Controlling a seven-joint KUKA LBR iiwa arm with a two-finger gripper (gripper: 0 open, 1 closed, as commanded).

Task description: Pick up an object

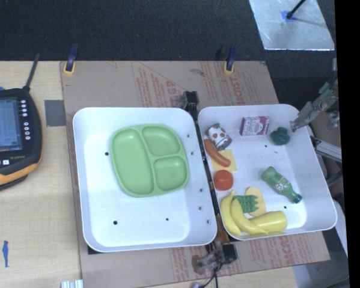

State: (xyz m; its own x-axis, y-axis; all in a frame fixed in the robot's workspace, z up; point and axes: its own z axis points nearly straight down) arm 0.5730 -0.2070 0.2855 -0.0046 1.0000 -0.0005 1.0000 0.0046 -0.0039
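The right bin (307, 164) holds several toy foods: a pink carton (254, 125), a small can (217, 134), a dark green lump (280, 136), a sausage (217, 154), a red tomato (223, 179), a green bottle (279, 184), bananas (238, 218) and a yellow piece (269, 221). My gripper (304, 118) pokes in from the right edge, above the bin's far right corner and just right of the dark green lump. Nothing shows in its grasp.
The left bin (100, 223) carries a light green divided plate (149, 159). A teach pendant (8, 134) lies on the bench at the far left. Clamps (228, 59) hold the cardboard sheet under the bins.
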